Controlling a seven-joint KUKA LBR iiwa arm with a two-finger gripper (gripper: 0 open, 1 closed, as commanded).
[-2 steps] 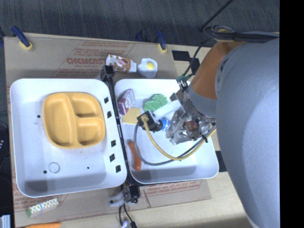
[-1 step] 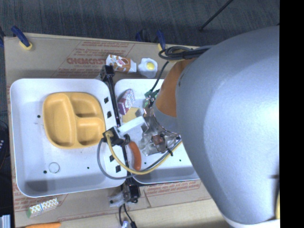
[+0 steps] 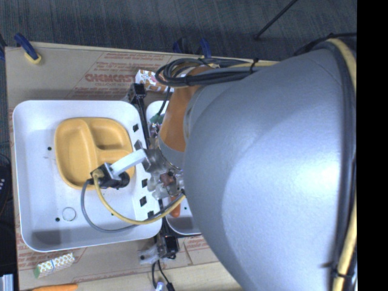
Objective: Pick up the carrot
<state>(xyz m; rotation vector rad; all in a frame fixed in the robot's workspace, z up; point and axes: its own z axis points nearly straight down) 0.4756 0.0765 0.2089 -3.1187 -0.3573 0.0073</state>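
My gripper hangs over the divide between the two bins, at the left bin's right rim. Its fingers are lost among brackets and shadow. The big grey arm with its orange band covers nearly all of the right bin, of which I see just a strip of white rim. A thin orange-yellow sliver peeks out under the wrist at that rim; I cannot tell whether it is carrot or cable.
A yellow two-compartment dish lies in the left bin's upper half. On the cardboard in front of the bins lie a small patterned packet and an orange object at the lower edge. A blue clamp grips the far left corner.
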